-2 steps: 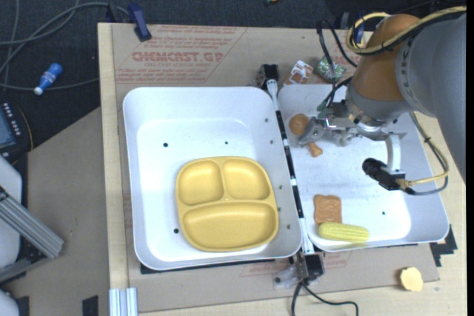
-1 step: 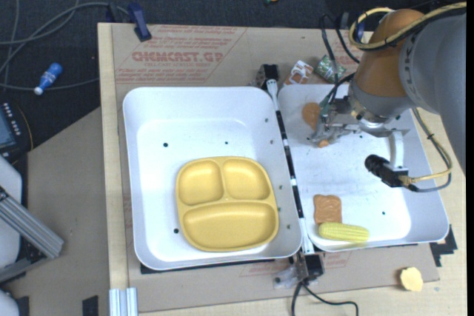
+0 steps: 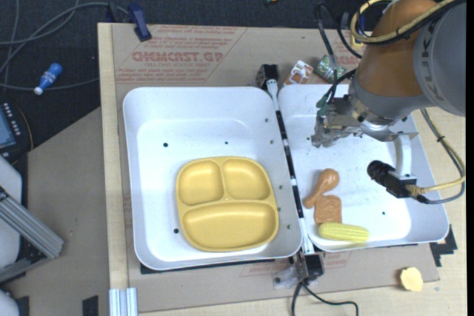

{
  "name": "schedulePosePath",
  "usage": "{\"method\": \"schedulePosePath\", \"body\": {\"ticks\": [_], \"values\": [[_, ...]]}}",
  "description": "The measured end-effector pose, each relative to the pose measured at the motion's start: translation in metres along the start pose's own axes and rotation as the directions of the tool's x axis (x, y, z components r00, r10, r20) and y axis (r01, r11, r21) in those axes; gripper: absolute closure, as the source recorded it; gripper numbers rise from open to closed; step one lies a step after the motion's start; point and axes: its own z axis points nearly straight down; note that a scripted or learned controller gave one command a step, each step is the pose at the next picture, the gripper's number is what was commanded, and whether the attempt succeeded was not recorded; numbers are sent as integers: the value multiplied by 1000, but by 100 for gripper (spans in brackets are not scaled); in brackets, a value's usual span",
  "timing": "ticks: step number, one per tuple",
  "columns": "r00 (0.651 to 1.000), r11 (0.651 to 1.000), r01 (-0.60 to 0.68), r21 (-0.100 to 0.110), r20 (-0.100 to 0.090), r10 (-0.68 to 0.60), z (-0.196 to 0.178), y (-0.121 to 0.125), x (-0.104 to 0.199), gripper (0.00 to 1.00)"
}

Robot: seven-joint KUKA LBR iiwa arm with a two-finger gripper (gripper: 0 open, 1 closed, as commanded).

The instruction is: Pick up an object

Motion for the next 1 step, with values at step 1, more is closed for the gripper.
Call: {"method": "schedulePosePath", "body": {"ticks": [1], "values": [[1000, 1000, -4, 1, 1, 4, 4, 2, -3, 0]]}}
